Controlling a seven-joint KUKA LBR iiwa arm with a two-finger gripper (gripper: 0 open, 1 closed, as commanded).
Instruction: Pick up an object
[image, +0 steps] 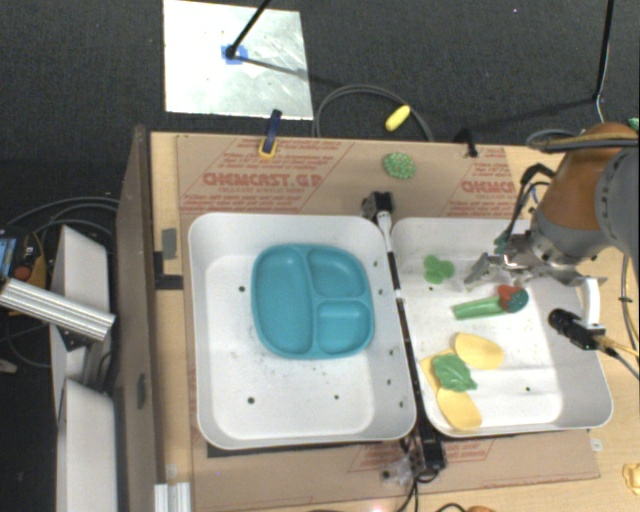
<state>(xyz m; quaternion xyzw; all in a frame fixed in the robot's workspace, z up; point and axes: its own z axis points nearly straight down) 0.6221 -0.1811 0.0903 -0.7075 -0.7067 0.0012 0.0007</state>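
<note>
The surface is one brown sheet printed with red lettering, and it carries two shallow white bins with rounded corners, set side by side. The left bin holds a single teal plate, smooth plastic, moulded into three compartments. The right bin holds the small stuff: two flat yellow pieces near the front with one leafy green piece lying between them and over their edges, one green stick with a red tip, and one little green blob toward the back. The grey arm comes in from the right. Its end effector hangs low over the right bin, just behind the green stick, metal fingers spread apart with nothing between them.
</note>
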